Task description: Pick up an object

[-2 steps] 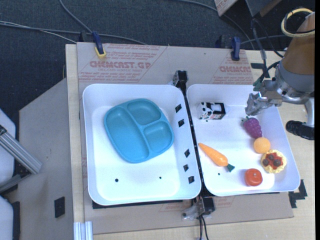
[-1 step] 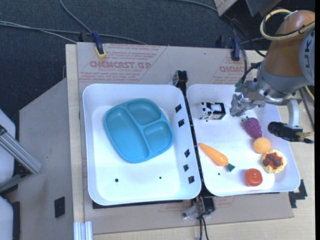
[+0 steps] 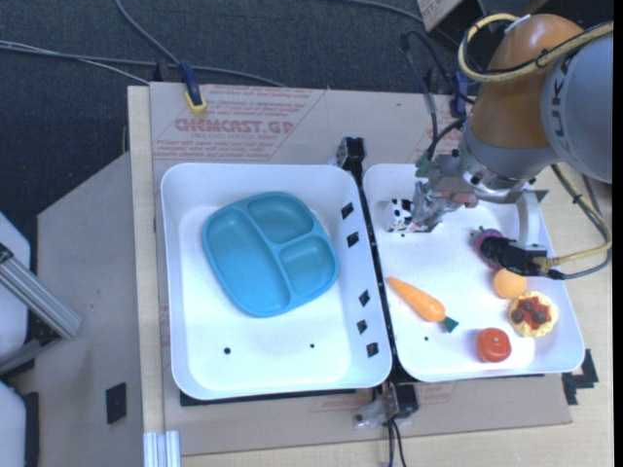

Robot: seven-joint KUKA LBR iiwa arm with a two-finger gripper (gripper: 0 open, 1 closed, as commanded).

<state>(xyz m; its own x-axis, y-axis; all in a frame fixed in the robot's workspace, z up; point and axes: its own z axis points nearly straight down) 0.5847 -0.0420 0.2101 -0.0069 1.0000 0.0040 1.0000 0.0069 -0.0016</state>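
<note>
You had the gripper (image 3: 421, 214) low at the right bin's (image 3: 560, 358) far-left corner, finger state indeterminable, while the carrot (image 3: 417, 298) lay nearer the camera, just apart, its long axis slanting toward the bin's front-right.

Setting: robotics lab or test cell.
Arm: grey industrial arm (image 3: 545, 95) with orange band, entering at 2 o'clock.
Desk: board (image 3: 243, 125) printed with a brand name, fastened by a clamp (image 3: 192, 88) at 11 o'clock.
Bins: two shallow white bins, left bin (image 3: 185, 290) and right bin (image 3: 428, 358), joined at centre by black clips (image 3: 352, 154).
Cabling: loose cables (image 3: 146, 17) on dark carpet at 12 o'clock.
Props: toy foods at 4 o'clock, such as a carrot (image 3: 417, 299); blue divided tray (image 3: 270, 252) at 9 o'clock.
</note>
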